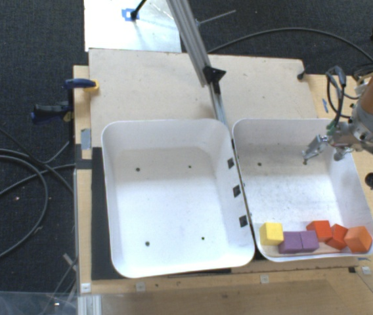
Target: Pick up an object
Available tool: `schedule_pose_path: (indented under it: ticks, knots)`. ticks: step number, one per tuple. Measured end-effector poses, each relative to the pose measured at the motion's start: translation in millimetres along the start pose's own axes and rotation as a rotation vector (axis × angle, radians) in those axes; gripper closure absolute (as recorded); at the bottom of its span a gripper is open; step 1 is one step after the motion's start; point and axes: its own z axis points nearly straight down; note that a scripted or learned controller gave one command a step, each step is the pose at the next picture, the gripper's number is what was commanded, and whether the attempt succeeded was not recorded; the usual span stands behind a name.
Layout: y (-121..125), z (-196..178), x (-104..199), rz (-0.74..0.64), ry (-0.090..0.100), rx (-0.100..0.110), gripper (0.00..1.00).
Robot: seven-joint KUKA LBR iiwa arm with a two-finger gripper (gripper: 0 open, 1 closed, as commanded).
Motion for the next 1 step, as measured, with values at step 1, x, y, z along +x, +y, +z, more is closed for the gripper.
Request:
schedule_pose_path:
  ticks: [1]
  knots:
    - [-58.6, -136.5, 48.1, -0.007, 0.002, -0.003, 0.0]
